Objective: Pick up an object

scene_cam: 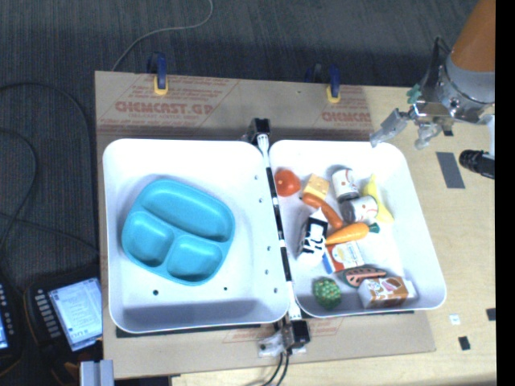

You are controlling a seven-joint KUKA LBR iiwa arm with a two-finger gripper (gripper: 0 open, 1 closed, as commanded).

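Nearest the viewer, a small carton (386, 291) with orange print lies at the front edge of the right bin (422, 240), beside a green, knobbly toy vegetable (327, 291) and a brown sausage-like piece (364, 275). Behind these rest a red-and-white packet (348, 255), a toy carrot (348, 233) and a black-and-white card (312, 235) whose markings cannot be read. Farther back lie two small cans (347, 185), a yellow piece (376, 196), an orange-yellow block (316, 190) and a red tomato-like ball (286, 182). The left bin (121, 240) holds a blue divided tray (178, 229) with three compartments. Both bins sit on a brown board (233, 107) printed "CHEMCAST GP", held by two clamps (161, 72) at its far edge. The gripper (405, 131) hangs beyond the right bin's far right corner, its fingers spread apart and holding nothing.
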